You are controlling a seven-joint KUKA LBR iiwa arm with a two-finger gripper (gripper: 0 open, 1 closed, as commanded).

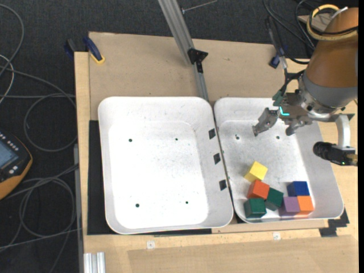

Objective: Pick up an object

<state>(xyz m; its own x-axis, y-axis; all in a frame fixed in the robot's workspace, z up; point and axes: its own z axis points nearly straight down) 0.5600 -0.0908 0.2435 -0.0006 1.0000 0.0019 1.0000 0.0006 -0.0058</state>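
Note:
My gripper (pixel 277 126) hangs over the back part of the right bin (pixel 239 110), its two fingers spread open with nothing between them. Toward the bin's front lies a cluster of small blocks: a yellow block (pixel 257 170), an orange-red block (pixel 259 189), two green blocks (pixel 255 207) (pixel 274 197), a blue block (pixel 298 188), a purple block (pixel 291 204) and an orange block (pixel 305 203). The gripper is well behind the yellow block and apart from all the blocks.
The left bin (pixel 108 110) sits beside the right one, with small black clips along the shared edge. A slanted metal pole (pixel 181 30) rises behind the bins. Cables run over the floor at left, and blue clamps hold the board's back corners.

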